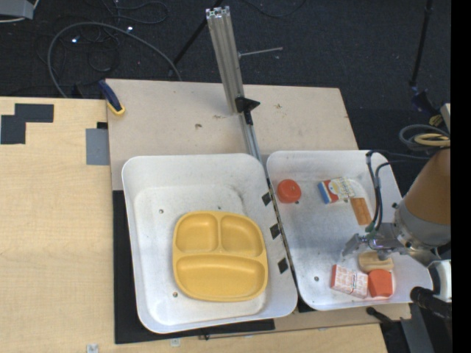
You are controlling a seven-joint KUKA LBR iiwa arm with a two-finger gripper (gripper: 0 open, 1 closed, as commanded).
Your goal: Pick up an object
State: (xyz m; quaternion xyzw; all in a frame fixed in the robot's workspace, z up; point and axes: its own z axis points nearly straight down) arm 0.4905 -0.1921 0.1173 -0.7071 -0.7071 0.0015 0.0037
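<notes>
Two white bins [147, 197] (side by side), one yellow tray [219, 256].

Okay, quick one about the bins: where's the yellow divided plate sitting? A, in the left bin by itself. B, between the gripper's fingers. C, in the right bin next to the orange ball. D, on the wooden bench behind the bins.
A: the yellow divided plate lies flat in the left bin, while the small items and the gripper are over the right bin.

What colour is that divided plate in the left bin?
Yellow. The divided plate shows plainly in the camera view from above.
</notes>
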